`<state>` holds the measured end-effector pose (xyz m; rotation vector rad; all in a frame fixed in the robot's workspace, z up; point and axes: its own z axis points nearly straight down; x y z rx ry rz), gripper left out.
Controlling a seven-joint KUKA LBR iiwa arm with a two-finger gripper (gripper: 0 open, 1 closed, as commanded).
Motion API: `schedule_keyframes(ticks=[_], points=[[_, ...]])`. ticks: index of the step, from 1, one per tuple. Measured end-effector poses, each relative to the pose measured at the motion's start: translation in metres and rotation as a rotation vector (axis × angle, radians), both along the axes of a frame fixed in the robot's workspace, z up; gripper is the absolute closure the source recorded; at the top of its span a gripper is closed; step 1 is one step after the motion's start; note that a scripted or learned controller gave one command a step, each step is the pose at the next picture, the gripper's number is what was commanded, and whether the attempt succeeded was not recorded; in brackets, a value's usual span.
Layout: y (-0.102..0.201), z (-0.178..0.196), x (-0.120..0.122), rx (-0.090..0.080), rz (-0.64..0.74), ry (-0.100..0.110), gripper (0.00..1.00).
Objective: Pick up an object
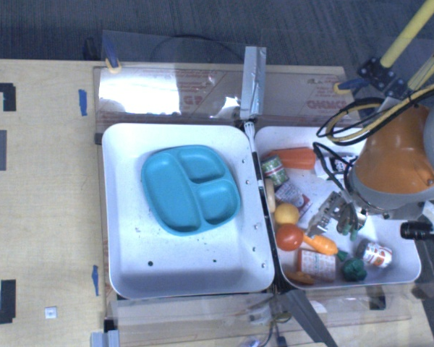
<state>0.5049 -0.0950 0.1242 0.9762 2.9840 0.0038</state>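
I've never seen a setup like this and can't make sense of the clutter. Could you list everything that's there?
White bins: two, side by side on the bench.
Divided plate: one, blue, in the left bin.
Small tin: one, green label, right bin, top left.
Carrot: one, orange, right bin, far end.
Lemon: one, yellow, right bin, left side.
Tomato: one, red, below the lemon.
Small carrot: one, orange, beside the tomato.
Box: one, white and red, near edge.
Green item: one, dark green, kind unclear.
Can: one, white and red, near right corner.
Arm: one, orange band.
Gripper: one, metal, over the right bin.
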Motion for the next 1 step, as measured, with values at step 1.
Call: schedule_keyframes(ticks=[1], points=[[0.0337,0.0614,-0.0102,-0.001,-0.061,-0.003,1.0]])
